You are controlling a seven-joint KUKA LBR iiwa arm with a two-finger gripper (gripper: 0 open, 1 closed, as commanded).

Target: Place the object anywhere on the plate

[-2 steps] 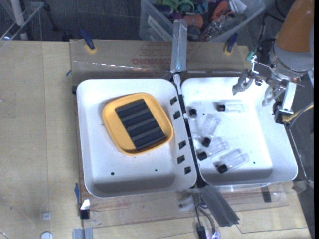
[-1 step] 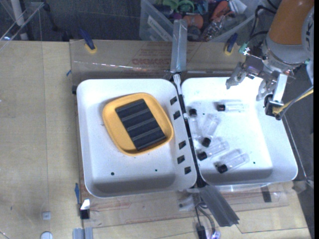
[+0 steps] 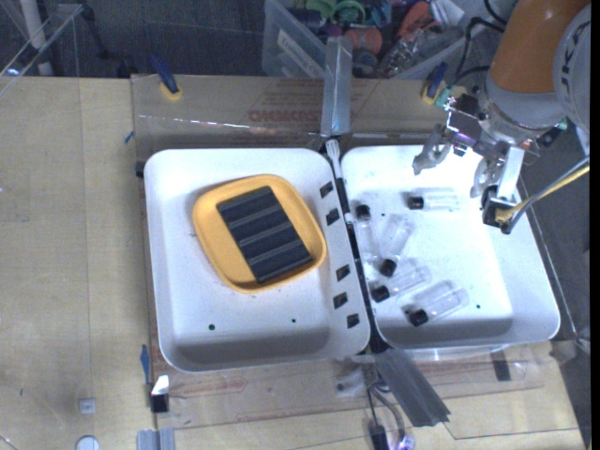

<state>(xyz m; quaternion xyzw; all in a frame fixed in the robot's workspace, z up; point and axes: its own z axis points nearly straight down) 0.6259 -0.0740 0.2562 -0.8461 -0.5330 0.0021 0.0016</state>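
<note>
A yellow plate [image 3: 211,218] lies in the left bin [image 3: 178,307]. A black ribbed slab [image 3: 265,232] rests flat on the plate's middle. Several clear vials with black caps lie in the right bin [image 3: 506,289]: one vial [image 3: 427,199] at the back, another vial [image 3: 394,235] mid-bin, a third vial [image 3: 436,300] at the front. My gripper [image 3: 459,169] hangs above the far part of the right bin, open, with nothing between its fingers. It is just beyond the back vial and not touching it.
A divider with black clips [image 3: 339,251] separates the two bins. A clear crate of coloured toys [image 3: 366,12] stands behind the bins. Bare wooden bench [image 3: 66,251] stretches to the left.
</note>
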